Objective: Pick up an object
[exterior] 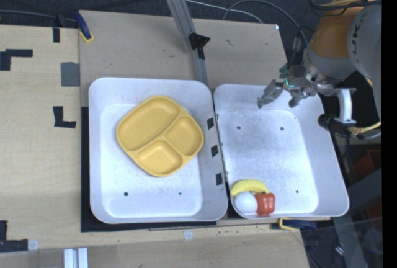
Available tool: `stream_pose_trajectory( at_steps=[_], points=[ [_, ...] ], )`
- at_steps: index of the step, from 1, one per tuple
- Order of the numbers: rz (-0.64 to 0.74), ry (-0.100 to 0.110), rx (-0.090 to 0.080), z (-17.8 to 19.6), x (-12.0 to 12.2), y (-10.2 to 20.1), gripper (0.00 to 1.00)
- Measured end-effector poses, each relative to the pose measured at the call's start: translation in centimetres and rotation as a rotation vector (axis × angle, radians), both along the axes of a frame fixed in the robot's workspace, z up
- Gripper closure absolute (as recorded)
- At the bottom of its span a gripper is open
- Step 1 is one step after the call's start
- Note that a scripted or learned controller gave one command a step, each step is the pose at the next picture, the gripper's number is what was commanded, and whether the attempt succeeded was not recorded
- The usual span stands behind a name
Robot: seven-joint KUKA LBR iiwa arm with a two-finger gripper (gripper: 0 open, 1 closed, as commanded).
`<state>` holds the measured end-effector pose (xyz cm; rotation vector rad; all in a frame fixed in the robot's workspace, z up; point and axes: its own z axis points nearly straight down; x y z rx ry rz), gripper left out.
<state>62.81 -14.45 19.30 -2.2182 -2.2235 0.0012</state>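
The grey arm with its orange band [340, 18] reaches in from the right, and its two-finger gripper [282, 97] hangs over the far edge of the right-hand shallow white bin [322, 161]. The two dark fingers [270, 94] stand spread apart with nothing between them — one points toward the bin's far left corner, the other sits a little to its right.

The things to be picked lie well apart from the gripper, crowded into the near left corner of that same bin. There a curved yellow plastic banana-shaped piece [249, 186] rests against the bin wall; just below it a small white egg-shaped ball [246, 202] touches it, and a small red pepper-like toy [266, 203] sits just beside the ball on its right. The whole speckled floor of the bin lies between this cluster and the fingers.

In the left-hand shallow white bin [105, 186] a yellow plastic tray with three compartments [160, 135] lies flat, turned at a slant, near the bin's middle. A grey metal pole [180, 6] runs down from the top of the view and ends at the far edge where the two bins meet — to the left of the gripper.
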Motion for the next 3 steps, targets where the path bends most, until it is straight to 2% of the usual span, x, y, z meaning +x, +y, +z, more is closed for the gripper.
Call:
stream_pose_trajectory(
  at_steps=[1,2,3],
  points=[
    [0.000,0.000,0.000,0.0,0.0,0.0,0.00],
    [0.000,0.006,0.000,-6.2,-0.6,0.6,0.00],
    [0.000,0.000,-0.003,-10.6,-0.6,0.7,0.00]
  ],
)
